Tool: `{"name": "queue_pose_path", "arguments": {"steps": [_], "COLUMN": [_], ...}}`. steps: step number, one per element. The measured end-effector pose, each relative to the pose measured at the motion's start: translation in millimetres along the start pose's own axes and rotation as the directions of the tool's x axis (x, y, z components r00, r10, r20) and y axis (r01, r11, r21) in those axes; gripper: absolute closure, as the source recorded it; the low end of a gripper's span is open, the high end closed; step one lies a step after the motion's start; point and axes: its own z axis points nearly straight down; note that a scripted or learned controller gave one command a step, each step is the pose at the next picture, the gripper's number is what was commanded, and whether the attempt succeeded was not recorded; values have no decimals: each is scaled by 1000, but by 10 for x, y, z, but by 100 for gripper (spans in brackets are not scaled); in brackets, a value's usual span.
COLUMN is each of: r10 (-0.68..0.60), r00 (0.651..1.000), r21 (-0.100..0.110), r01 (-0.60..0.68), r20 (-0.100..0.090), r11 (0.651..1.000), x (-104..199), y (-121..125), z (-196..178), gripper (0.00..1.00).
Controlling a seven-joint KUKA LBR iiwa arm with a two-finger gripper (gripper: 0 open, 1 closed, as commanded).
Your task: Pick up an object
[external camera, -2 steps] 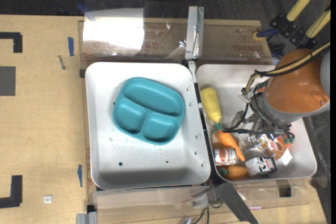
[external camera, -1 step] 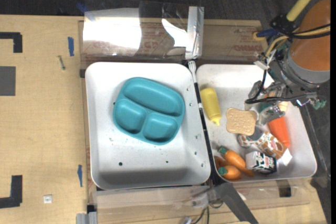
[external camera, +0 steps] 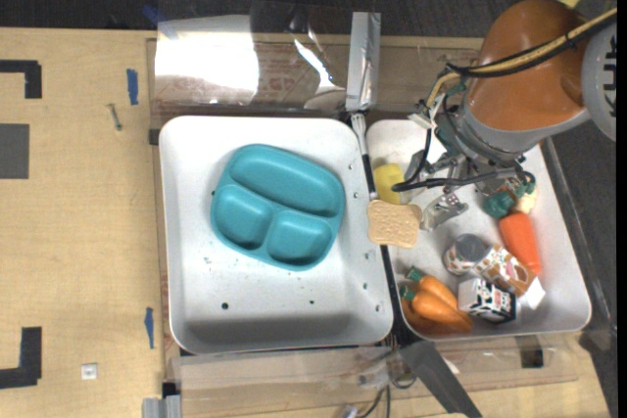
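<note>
- Nearest the camera, right bin [external camera: 573, 308], front edge: two orange carrots [external camera: 436, 301] lying touching, a small black-and-white carton [external camera: 487, 301] just beside them, a small round tin [external camera: 464, 253] behind it
- Mid bin: toast slice [external camera: 394, 222] resting over the divider between the bins, half out; a larger carrot [external camera: 520, 243] by the right wall; yellow lemon-like piece [external camera: 389, 178] against the left wall
- Gripper [external camera: 453, 201] sits low over the bin's rear half, above a small metallic item; wrist and cables hide the tips, so cannot tell whether it is spread or closed, or on anything
- Left bin [external camera: 186, 210]: teal divided plate [external camera: 278, 204], well apart from the arm
- Judgement: no target secured yet. Rear clutter is tight; best to descend straight onto one isolated piece, the larger carrot or the tin, centred across its narrow axis, avoid the toast's overhang, and lift vertically before any traverse
</note>
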Motion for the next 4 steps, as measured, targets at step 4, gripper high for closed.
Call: {"name": "queue_pose_path", "arguments": {"steps": [4], "r10": [-132], "r00": [991], "r21": [7], "r01": [132], "r20": [4], "r11": [991], "x": [776], "y": [-227], "z": [-419], "gripper": [100]}}
